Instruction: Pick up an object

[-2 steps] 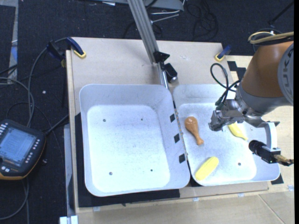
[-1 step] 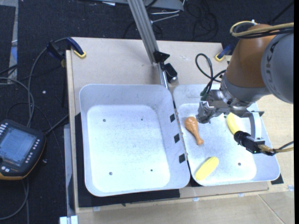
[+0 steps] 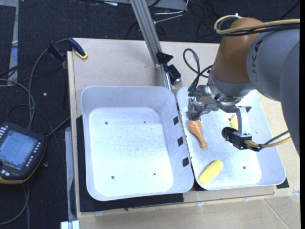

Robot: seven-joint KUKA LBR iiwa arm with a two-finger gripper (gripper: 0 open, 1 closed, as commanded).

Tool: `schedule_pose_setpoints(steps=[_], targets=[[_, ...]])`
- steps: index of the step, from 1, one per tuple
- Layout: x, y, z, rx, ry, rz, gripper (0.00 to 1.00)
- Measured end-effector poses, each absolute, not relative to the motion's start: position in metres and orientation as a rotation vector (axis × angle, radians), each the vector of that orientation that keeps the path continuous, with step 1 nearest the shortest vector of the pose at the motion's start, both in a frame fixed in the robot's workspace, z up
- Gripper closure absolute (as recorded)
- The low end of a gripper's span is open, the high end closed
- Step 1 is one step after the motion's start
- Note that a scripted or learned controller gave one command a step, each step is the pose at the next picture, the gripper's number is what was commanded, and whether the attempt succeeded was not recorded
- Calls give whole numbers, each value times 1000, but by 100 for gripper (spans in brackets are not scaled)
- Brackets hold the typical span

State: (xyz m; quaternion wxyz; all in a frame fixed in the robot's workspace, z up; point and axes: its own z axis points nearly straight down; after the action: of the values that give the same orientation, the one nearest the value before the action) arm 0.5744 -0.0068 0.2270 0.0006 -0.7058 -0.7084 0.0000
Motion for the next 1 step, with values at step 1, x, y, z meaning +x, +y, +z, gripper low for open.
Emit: schedule_pose_setpoints(steps=[1], targets=[[589, 37, 235, -2217, -2226, -1, 100]])
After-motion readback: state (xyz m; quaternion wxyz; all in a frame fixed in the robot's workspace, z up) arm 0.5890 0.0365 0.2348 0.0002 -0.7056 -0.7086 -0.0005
